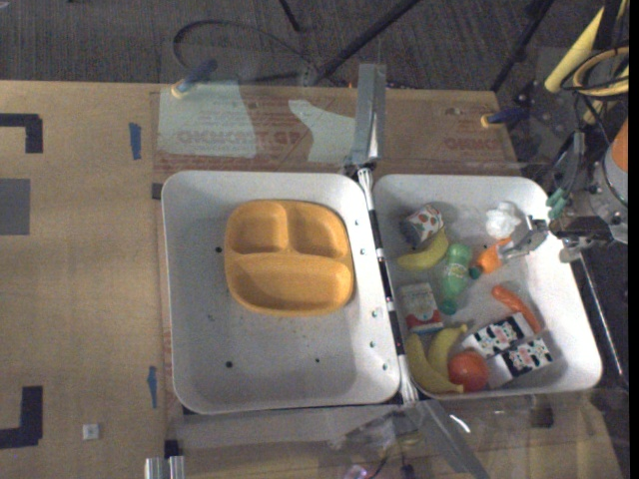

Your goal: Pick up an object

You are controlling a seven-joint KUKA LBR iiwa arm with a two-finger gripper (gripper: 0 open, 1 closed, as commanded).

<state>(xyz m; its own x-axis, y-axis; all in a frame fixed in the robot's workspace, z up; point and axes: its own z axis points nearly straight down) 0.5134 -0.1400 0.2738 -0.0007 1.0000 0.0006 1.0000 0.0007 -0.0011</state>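
Gripper (527, 239) sits over the right bin's (584, 307) upper-right area — fingers too blurred to tell if wide or narrow, and nothing is seen between them. An orange item (487, 258), perhaps a small carrot, lies just beside the tip. Objs in that bin: green bottle (454, 275), banana (423, 257) near the top, second banana (429, 360) and tomato (467, 369) at the bottom, cow-print cartons (511, 346) beside them, orange carrot (517, 306) mid-right. Left bin (190, 347) holds an orange divided plate (289, 256) — upright, upper centre.
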